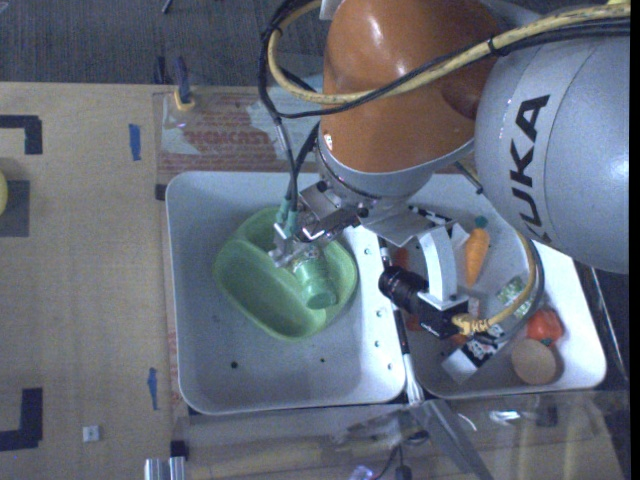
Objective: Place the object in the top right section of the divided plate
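The object to be placed cannot be made out: nothing recognisable shows at the gripper (297, 251), which sits low over the plate (285, 283) with the wrist hiding most of it. Whether the claw is spread, pressed together or pinching something, I cannot tell. So the object's pointing and long axis cannot be given from this view.

The plate is green, divided, lying in the left bin (200, 358), toward that bin's far right part, close to the wall shared with the right bin (590, 368). Its long axis runs slantwise, from the bin's far right toward its near left.

Judged step: the placing stage, tool over the plate's upper right section. Next move calls for a release squarely inside that section, clear of the dividing ridges, then a straight lift so nothing is dragged out.

Outward: the right bin holds a carrot (477, 253), a red item (546, 325) and a tan round thing (534, 362). The arm (560, 128) covers the far right.
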Controlling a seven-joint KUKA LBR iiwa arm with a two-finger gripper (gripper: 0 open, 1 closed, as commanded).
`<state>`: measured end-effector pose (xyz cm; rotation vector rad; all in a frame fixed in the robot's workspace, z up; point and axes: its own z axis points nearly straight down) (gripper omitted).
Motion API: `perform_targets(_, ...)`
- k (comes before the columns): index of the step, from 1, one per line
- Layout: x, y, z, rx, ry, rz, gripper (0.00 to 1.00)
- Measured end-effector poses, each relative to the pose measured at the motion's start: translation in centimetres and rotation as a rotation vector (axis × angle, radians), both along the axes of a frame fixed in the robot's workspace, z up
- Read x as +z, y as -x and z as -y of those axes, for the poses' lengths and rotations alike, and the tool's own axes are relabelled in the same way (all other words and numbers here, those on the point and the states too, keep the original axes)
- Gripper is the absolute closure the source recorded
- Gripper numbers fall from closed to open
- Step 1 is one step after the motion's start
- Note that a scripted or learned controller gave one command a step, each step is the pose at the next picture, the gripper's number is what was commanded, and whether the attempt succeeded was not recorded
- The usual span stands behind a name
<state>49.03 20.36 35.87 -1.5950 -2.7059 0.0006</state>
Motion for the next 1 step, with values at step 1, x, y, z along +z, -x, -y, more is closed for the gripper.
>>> perform_targets(1,-4.92,0.88,6.73,0.048,0.0,0.0,1.0)
